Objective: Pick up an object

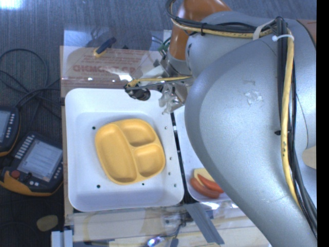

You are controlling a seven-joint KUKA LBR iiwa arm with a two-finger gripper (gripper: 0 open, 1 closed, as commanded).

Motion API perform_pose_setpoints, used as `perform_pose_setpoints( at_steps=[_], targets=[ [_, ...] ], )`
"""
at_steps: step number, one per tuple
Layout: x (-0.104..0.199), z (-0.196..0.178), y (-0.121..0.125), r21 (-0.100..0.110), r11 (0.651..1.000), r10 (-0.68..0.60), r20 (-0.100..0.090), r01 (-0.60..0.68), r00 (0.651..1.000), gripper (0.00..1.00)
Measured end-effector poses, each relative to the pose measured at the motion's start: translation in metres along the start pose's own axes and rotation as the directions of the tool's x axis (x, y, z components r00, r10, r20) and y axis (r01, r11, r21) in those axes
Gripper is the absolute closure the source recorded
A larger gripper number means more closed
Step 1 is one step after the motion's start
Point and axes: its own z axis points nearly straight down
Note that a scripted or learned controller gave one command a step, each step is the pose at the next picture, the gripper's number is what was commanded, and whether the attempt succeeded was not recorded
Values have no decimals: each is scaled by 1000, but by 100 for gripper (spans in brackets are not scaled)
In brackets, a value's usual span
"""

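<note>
While the gripper (165, 98) is hanging over the far rim of the left bin (82, 189), close to the gap between the two bins, I cannot tell if it is grasping anything, because the wrist is hiding it.

The yellow divided plate (129, 151) is lying flat in the middle of the left bin. A red-orange slice (205, 184) is lying in the right bin (189, 190), half under the arm.

I am thinking the plate is a risk: it is wide, shallow and smooth, so a grip on its rim may be slipping off. A descent from here may also be hitting the bin wall.

The bench is standing on dark carpet. A printed cardboard sheet (97, 66) is lying behind the bins, and a teach pendant (31, 163) and cables (20, 71) are lying on the floor.
</note>
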Motion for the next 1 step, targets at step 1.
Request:
perform_pose_setpoints(
  at_steps=[1],
  targets=[
    [-1, -7, 0, 4, 1000, -1, 4, 1, 1000, 100]
  ],
)
